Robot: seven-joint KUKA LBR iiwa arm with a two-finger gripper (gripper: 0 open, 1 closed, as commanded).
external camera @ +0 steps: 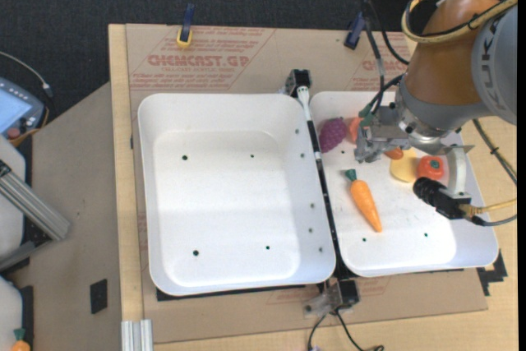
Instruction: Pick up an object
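Several toy foods lie in the right bin (394,255). An orange carrot (365,203) with a green tip lies near the bin's middle left. A purple bunch of grapes (332,134) sits at the back left of that bin. A pale yellow piece (403,168) and a red tomato-like piece (430,167) lie under the arm's wrist. A small orange-red piece (354,128) shows beside the grapes. My gripper (369,145) hangs low over the back of the right bin, between the grapes and the yellow piece.
The left bin (156,177) is plain white with a few dark dots. A black clip (297,81) sits at the back where the bins meet. A black cable fitting (436,197) hangs off the arm over the right bin. Blue and yellow clamps (186,30) hold the cardboard base.
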